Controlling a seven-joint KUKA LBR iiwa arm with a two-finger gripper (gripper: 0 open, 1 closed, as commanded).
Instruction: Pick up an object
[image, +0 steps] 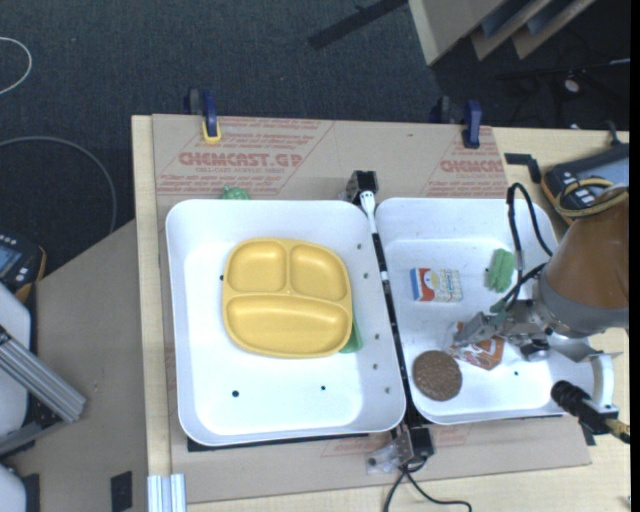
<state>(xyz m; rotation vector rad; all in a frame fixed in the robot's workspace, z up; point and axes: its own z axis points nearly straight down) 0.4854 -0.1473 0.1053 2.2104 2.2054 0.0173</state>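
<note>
The right bin (440, 222) holds a white carton with blue and red print (436, 285), a green piece (500, 268), a brown round disc (438, 374) and a small orange-red packet (487, 351). My gripper (480, 335) hangs low over the packet, just right of the disc, at the end of the grey and orange arm (590, 280) that comes in from the right. Its metal parts cover part of the packet. No object shows clearly between its tips.
The left bin (200, 390) bears a yellow divided plate (288, 298) with a bit of green (350, 338) peeking out at its right edge. Blue clamps (208, 108) hold the brown board at the back. A black cable (520, 215) loops above the right bin.
</note>
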